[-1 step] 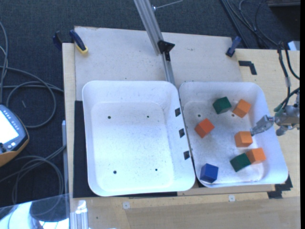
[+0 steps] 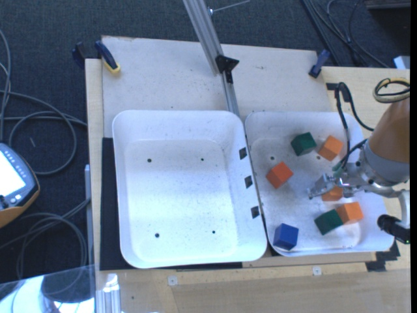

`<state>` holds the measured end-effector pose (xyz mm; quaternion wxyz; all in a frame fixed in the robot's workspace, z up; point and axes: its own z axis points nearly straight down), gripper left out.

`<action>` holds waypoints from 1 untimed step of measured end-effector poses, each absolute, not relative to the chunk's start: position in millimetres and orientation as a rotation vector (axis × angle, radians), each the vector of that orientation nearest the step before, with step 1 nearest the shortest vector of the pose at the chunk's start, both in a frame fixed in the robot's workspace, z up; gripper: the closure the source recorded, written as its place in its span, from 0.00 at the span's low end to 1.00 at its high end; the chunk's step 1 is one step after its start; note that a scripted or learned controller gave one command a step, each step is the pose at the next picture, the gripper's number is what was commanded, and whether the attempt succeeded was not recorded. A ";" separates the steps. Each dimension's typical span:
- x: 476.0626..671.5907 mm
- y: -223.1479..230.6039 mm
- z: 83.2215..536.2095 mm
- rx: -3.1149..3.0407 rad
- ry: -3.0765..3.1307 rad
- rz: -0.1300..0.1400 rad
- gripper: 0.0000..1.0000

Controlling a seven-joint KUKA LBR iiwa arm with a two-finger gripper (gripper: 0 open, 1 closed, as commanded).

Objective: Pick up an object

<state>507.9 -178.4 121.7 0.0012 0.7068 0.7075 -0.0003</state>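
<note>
Jaws point(image 2: 329, 186) low in right bin point(image 2: 260, 237), spread unclear | orange block point(image 2: 334, 193) just beneath me, green block point(image 2: 328, 221) at 6 o'clock | risk: crowding blocks, I could nudge neighbours and close on nothing

No text, label or number can be read anywhere — none at all.

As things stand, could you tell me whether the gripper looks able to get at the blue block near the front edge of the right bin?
Probably yes. The blue block sits apart from the other blocks, open from above, and the gripper is in the same bin.
</note>
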 end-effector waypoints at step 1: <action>568.8 -182.8 106.6 2.202 2.207 0.010 0.00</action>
